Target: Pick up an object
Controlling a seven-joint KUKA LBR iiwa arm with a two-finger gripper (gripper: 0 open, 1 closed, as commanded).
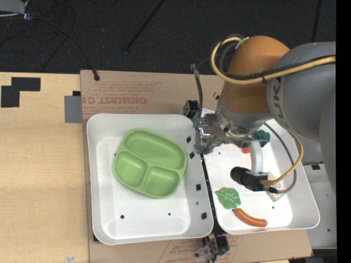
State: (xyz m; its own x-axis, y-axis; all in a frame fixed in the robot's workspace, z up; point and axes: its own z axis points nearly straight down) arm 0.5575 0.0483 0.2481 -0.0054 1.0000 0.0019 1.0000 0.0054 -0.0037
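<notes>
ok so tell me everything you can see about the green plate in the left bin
The green plate is a pale green divided tray with rounded corners, plastic by its look. It has three compartments, one long on the far side and two smaller on the near side, parted by raised ridges. It lies flat, right side up, turned at a slant, on the floor of the left bin. Nothing else touches it.

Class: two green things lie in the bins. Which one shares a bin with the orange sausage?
The small green leaf, beside the sausage in the right bin; the big divided green plate sits in the left bin.
</notes>
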